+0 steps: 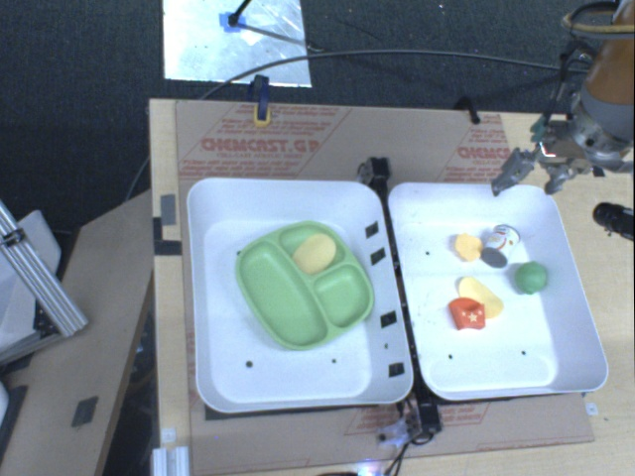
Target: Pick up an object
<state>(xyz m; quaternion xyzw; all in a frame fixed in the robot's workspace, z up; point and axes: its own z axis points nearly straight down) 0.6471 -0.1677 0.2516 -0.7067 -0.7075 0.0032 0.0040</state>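
The right bin point(556, 365) holds several small objects: an orange-yellow piece point(467, 247), a white and grey item point(499, 242), a green ball point(532, 278), a yellow piece point(485, 296) and a red piece point(467, 313). My gripper point(533, 174) hangs above the back edge of the right bin, near its far right corner, with its fingers spread and nothing between them. It is well behind the objects. The left bin point(213, 266) holds a green divided plate point(283, 300) with a yellow object point(316, 254) in its back compartment.
Both bins rest on a cardboard sheet point(298, 137). A blue and yellow clamp point(261, 100) stands at the sheet's back edge. A cable point(417, 56) runs across the dark floor behind. A metal frame point(35, 276) stands at the left.
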